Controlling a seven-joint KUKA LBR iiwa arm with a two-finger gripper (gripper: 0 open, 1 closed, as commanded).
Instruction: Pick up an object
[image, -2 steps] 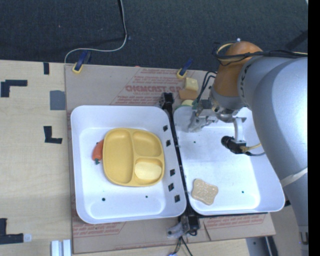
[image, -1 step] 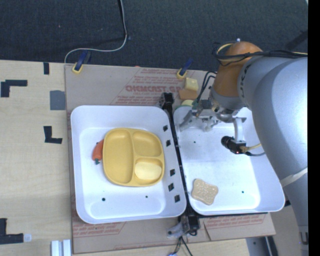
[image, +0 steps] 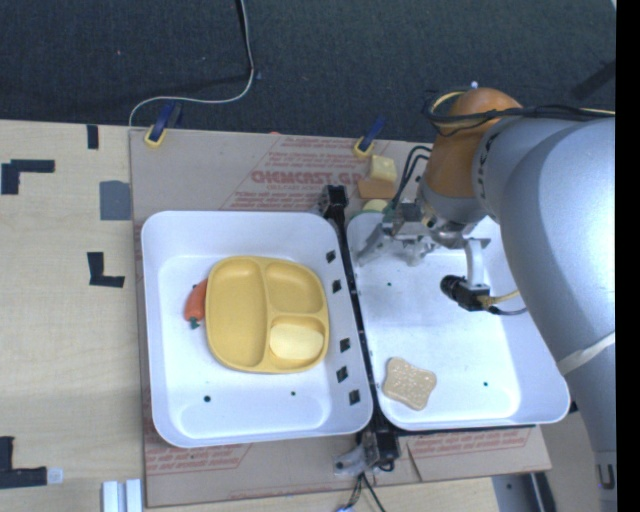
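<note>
Wooden bench boards run under a sheet of printed cardboard (image: 300, 175), clamped at its far edge, and dark carpet lies beyond. On the cardboard sit two shallow white bins side by side. The left bin (image: 175, 400) holds a yellow divided plate (image: 250, 300), its long axis running from near left to far right; a pale yellow rounded piece (image: 297, 341) lies in its near right compartment, and an orange-red item (image: 195, 300) peeks out from under the plate's left edge. In the right bin (image: 520, 395), a tan cracker-like piece (image: 410, 383) lies flat near the front left corner, roughly square, its longer side slanting slightly toward the near right, well apart from the arm. The grey arm with its orange band (image: 460, 150) reaches over the right bin's far side. The gripper (image: 400, 235) hangs above the bin's far left corner, near the divider; how wide its jaws stand cannot be told, and nothing is seen held in them.
</note>
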